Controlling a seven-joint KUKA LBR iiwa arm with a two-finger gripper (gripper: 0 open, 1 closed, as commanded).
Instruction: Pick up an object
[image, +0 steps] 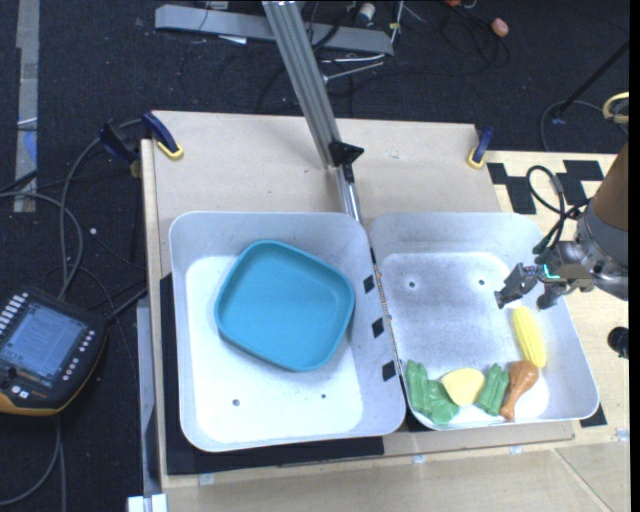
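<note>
Above the right bin (440, 250) the gripper (527, 288) hangs just over the upper end of the yellow corn cob (529, 336), and its two dark fingers stand apart with nothing between them. To do this step well, the arm should probably come down straight, with one finger on each long side of the cob, and close only when it is low enough. The right bin also holds a brown drumstick (518, 385), a pale yellow piece (462, 385) and green vegetables (429, 392) along its near wall. The left bin (190, 250) holds a blue square plate (285, 304).
</note>
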